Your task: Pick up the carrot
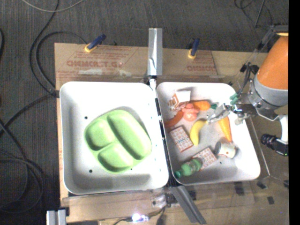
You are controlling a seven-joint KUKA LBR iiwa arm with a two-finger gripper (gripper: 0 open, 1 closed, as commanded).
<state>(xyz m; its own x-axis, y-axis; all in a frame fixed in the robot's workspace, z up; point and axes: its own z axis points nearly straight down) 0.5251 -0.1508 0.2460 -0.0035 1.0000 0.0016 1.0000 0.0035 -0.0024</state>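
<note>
Jaws [224, 112] are being held low over the right bin [246, 170], reaching in from the right edge, and whether they are parted or closed cannot be told at this size. Nothing is being seen clamped between them. Just beside and below them, the carrot [226, 128] is being seen lying on the bin floor, a long orange shape pointing down and slightly right, close to the bin's right wall; whether it is being touched cannot be told.

Left of the carrot, a yellow banana [197, 130] is being shown curving downward. Above the banana, a small orange piece [202, 105] and a pinkish item [189, 110] are being shown packed together, with a white carton [180, 98] near the upper left corner. A red-patterned packet [181, 138] is lying left of the banana, and a second one [205, 156] lower down. A white cup [227, 149] is lying tipped below the carrot, and a green bottle [187, 168] is lying near the bin's front edge.

Well apart, in the left bin [75, 97], a green divided tray [118, 139] is being shown tilted. Both bins are being carried by the desk [117, 60], where blue and yellow clamps [95, 43] are being shown at the far edge.
</note>
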